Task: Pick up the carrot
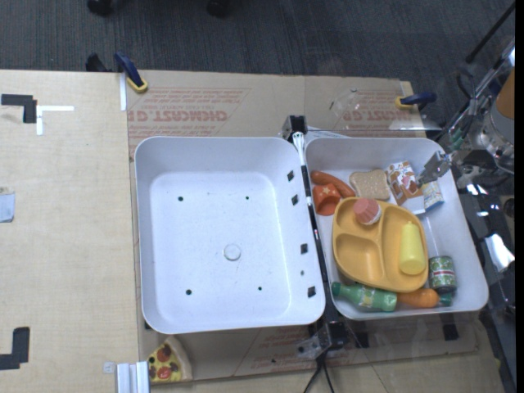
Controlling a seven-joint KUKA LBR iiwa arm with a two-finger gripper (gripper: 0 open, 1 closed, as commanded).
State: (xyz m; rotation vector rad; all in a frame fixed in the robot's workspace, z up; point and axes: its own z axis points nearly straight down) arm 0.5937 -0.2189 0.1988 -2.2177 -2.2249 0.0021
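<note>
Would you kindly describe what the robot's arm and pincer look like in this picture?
At the right edge, the arm shows grey metal with an orange patch above the wrist and thin dark cables alongside. Its pincer is slim, silvery-grey metal.

A robotics lab or test workspace. A plywood bench point(65, 244) carries flattened cardboard point(213, 109) held by blue-and-yellow clamps point(131, 72), with two white bins point(217, 150) fixed side by side. Black tape marks point(20, 106) sit on the wood. Dark office carpet point(327, 31) and chair casters point(100, 2) lie beyond.
</note>
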